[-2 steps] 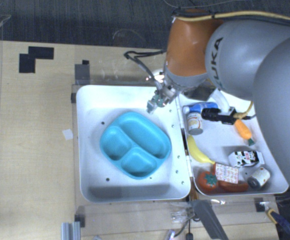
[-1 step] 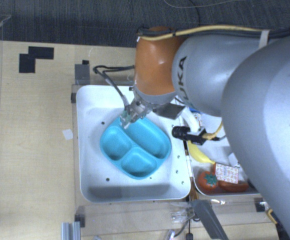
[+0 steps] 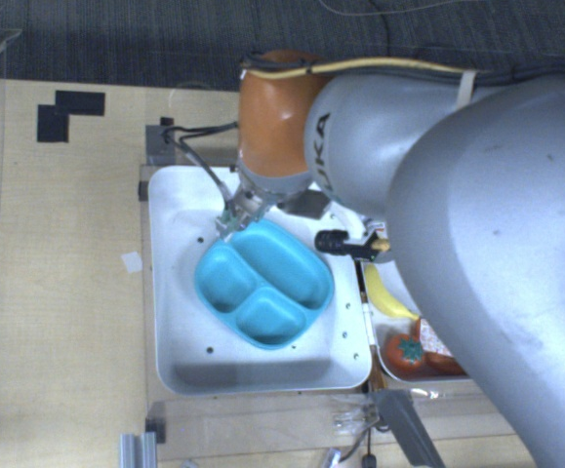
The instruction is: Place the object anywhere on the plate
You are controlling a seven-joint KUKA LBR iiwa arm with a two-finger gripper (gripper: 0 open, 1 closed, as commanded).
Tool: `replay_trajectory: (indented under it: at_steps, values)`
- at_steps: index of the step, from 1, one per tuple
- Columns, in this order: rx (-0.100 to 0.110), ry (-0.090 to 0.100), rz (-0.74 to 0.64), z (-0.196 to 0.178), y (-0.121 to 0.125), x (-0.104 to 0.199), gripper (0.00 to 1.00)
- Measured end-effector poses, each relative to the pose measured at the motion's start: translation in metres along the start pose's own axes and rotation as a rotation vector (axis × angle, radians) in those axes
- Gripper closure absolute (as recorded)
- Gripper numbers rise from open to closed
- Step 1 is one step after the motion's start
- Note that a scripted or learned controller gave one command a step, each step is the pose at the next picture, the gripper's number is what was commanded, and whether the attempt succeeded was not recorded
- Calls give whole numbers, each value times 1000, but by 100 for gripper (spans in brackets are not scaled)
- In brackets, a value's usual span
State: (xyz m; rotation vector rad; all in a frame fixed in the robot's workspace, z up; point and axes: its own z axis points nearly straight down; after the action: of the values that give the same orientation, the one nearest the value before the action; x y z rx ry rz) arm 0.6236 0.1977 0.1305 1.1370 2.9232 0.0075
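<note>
A blue plate with three compartments lies in the left white bin, near its middle. My gripper hangs from the orange-banded wrist just over the plate's far left rim. The wrist and arm hide its tip, so I cannot tell whether anything is in it. In the right bin, a yellow banana lies against the divider, mostly covered by the arm.
In the right bin, a red tomato-like fruit lies in front of the banana, with a red and white item beside it. The grey arm covers most of that bin. Bare bin floor surrounds the plate to the left and front.
</note>
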Motion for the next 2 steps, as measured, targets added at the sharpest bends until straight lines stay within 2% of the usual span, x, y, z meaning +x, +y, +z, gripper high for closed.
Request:
replay_trajectory:
  at_steps: [1, 2]
  values:
    - [1, 1, 219, -28, -26, 69, 100]
    - [2, 1, 220, -28, -26, 68, 0]
